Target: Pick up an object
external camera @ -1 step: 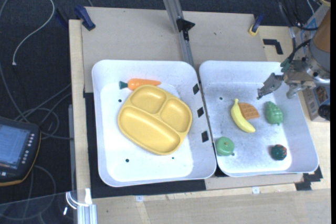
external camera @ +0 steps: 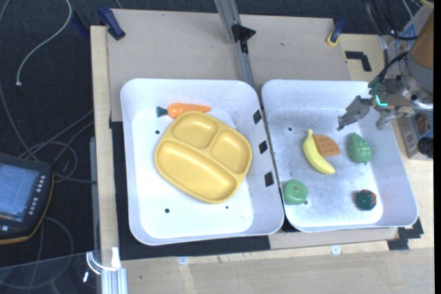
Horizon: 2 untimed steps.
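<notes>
Looks like the approach stage — the gripper [external camera: 364,115] hangs over the right bin [external camera: 289,96] near its far right side, fingers spread wide with nothing between them. Closest pick is the green pepper [external camera: 359,148] just below it, beside the banana [external camera: 317,154] — next move would be to line up over it and drop.

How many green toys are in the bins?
2. A green pepper sits at the right bin's right side, and a green apple sits near its lower left corner. None seems hidden.
</notes>
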Tool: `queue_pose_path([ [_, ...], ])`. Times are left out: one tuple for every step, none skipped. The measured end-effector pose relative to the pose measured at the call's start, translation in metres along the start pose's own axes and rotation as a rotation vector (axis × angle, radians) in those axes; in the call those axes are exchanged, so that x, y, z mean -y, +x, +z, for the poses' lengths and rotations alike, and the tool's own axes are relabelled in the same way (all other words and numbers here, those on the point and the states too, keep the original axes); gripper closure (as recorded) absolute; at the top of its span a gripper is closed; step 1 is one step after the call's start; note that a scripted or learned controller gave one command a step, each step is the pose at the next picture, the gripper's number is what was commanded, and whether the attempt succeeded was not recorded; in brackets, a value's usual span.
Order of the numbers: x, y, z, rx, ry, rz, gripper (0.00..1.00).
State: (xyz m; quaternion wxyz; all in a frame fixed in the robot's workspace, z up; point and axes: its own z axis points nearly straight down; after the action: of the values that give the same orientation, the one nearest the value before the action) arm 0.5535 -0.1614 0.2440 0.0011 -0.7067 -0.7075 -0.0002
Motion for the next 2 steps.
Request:
queue_pose_path([
  [-0.007,0.007,0.055,-0.001,0.006,0.000,0.00],
  [-0.009,0.011,0.118,-0.001,0.007,0.001,0.00],
])
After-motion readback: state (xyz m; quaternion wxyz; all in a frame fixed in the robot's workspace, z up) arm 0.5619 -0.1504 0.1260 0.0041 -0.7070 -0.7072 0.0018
